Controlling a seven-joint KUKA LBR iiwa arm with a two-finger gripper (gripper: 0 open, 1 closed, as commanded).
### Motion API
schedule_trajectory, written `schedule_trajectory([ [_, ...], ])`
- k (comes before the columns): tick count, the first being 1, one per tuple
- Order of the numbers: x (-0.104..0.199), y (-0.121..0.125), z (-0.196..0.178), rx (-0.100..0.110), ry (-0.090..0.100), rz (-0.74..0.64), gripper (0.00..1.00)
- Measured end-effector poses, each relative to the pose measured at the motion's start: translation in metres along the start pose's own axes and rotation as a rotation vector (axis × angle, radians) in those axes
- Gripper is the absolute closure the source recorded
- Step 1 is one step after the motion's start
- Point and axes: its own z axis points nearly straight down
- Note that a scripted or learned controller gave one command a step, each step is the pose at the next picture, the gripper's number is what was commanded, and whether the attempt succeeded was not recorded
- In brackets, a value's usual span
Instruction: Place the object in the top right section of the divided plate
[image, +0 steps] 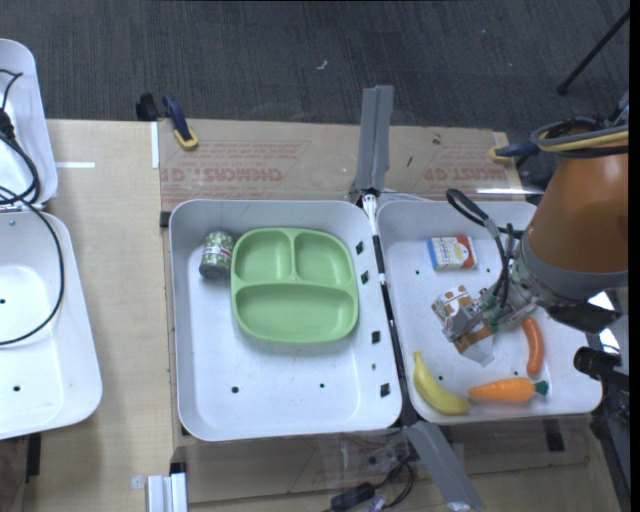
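white bins: left bin and right bin sit side by side
arm: reaches in from the right over the right bin
green plate: lies in the left bin
gripper: low in the right bin, pinching a crumpled packet
banana: near the front wall
carrot: beside the banana
sausage: above the carrot
carton: toward the back
can: just left of the plate

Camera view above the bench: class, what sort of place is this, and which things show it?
Probably a robotics lab test bench, not a kitchen. Two white bins sit side by side on cardboard; toy food such as a banana and carrot lies loose; a grey and orange robot arm reaches in.
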Motion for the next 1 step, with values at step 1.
schedule_trajectory([
  [1, 0.0172, 0.0156, -0.0094, 0.003, 0.001, -0.058, 1.00],
])
